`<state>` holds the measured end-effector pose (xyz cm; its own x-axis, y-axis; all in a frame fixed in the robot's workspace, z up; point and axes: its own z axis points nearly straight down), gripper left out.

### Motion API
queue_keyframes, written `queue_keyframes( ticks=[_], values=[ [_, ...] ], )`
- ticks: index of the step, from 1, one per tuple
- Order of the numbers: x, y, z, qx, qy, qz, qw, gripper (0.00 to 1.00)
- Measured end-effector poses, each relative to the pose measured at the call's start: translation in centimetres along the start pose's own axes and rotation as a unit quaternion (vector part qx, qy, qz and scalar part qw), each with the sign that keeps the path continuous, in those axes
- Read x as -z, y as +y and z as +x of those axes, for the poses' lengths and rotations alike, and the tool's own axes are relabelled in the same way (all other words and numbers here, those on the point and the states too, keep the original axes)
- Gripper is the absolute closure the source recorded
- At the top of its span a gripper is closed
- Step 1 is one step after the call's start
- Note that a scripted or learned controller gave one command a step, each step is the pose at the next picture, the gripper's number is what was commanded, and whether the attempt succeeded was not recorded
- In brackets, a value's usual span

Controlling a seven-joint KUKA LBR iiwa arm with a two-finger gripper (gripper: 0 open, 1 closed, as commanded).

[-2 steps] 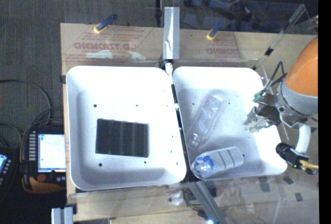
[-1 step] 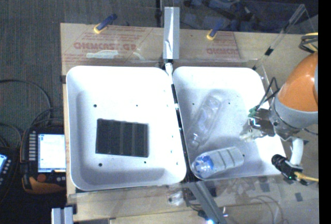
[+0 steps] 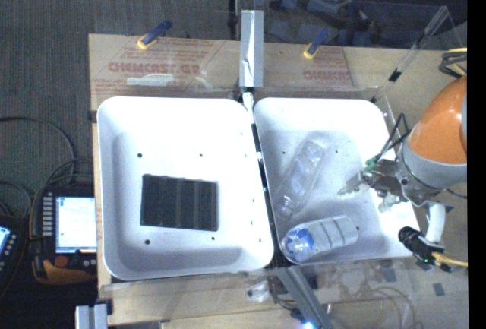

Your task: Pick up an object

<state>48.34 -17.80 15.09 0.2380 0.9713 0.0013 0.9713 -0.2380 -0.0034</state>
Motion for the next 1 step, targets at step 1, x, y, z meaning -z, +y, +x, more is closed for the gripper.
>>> queue_keyframes(
  ticks=[1],
  values=[
    [10.71,0.33,-1.13,-0.031,-0.002,-0.002,0.9995,0.0]
  ],
)
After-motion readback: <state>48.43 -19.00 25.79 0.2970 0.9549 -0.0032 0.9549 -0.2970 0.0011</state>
